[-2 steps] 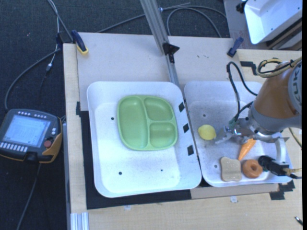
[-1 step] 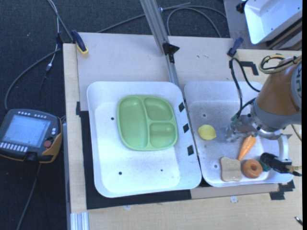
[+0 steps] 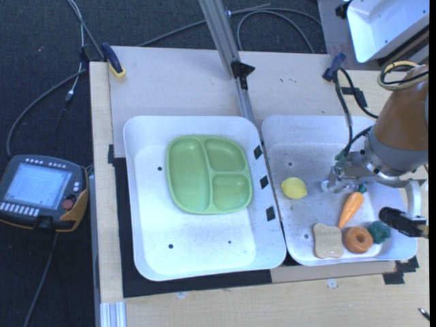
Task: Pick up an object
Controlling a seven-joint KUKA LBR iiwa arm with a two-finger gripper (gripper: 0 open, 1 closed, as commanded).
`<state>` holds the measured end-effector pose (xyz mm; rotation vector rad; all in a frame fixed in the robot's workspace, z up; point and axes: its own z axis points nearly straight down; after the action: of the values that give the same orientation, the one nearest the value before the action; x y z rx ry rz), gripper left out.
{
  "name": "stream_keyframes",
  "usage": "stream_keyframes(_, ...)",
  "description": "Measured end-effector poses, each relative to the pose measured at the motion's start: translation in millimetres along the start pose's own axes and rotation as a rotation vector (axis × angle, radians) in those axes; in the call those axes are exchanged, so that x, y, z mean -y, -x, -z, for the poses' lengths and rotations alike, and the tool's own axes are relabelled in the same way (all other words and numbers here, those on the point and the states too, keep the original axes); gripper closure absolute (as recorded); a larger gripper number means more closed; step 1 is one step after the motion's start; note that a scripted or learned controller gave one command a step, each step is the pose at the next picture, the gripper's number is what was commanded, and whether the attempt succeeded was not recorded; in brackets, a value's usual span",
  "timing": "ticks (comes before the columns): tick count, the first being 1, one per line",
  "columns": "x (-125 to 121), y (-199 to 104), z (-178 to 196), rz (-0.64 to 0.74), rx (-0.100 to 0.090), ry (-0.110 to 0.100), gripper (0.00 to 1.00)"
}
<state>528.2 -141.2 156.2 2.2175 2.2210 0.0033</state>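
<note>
The bench point(image 3: 177, 80) carries two white bins: the left bin point(image 3: 146, 251) holds a green divided plate point(image 3: 208, 174), the right bin point(image 3: 300, 131) the toy foods. The gripper point(image 3: 338, 180) hangs low in the right bin, just at 10 o'clock of the carrot point(image 3: 350, 208); no object shows between its fingers, and their opening cannot be judged. The lemon point(image 3: 294, 188) lies near, at 9 o'clock. Step in hand, by judgement: approach before grasp. Next move requires centring over one item, probably the carrot

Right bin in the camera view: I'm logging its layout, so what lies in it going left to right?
Round yellow lemon-like toy → pale beige bread-slice toy → orange ring-shaped doughnut toy → small dark green toy.
</note>
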Motion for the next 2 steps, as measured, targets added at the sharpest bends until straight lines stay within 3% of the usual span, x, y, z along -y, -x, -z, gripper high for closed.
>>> stream_keyframes(2,-2,10,108,0.000,0.001,0.004,1.00)
